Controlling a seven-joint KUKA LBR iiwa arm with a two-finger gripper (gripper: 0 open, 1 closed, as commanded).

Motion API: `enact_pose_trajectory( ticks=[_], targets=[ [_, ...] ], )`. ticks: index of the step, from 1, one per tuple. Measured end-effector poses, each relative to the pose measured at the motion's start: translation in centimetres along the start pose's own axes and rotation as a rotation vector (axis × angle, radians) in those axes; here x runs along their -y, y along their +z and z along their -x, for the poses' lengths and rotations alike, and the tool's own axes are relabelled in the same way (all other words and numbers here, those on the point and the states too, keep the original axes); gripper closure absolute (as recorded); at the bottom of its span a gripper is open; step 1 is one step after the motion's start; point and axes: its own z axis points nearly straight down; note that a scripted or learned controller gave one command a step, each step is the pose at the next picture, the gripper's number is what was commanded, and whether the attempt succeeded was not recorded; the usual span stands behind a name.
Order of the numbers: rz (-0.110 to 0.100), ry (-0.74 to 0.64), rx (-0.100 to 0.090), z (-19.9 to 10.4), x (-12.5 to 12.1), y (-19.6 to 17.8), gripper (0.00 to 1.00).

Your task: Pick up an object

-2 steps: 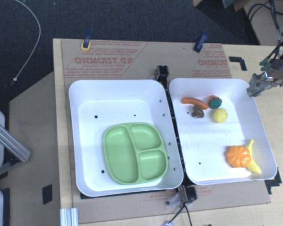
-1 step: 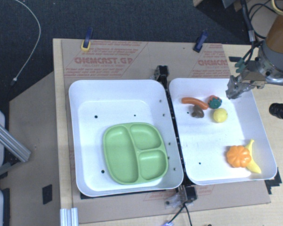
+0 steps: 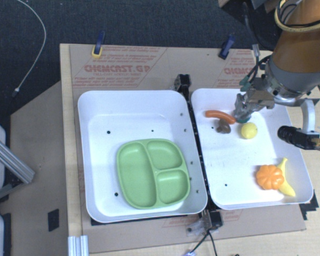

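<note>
The right bin [image 3: 224, 191] holds an orange sausage-shaped piece [image 3: 218, 115], a small brown lump [image 3: 223, 127], a yellow ball [image 3: 248, 130], an orange pumpkin [image 3: 269, 176] and a yellow banana [image 3: 284, 181]. My gripper [image 3: 242, 113] hangs at the far part of this bin, just right of the sausage's end and above the yellow ball. Its fingertips are close to both pieces, and their spread is hidden by the gripper body.
The left bin [image 3: 96, 143] carries a green three-compartment plate [image 3: 152, 172]. A black clamp [image 3: 182, 81] sits between the bins at the far edge, and a black fitting [image 3: 298, 136] juts over the right bin's right rim.
</note>
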Motion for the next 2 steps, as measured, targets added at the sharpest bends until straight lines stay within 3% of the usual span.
enact_pose_trajectory(
  ticks=[2],
  targets=[
    [0.0,0.0,0.001,-10.6,0.5,3.8,1.0]
  ],
)
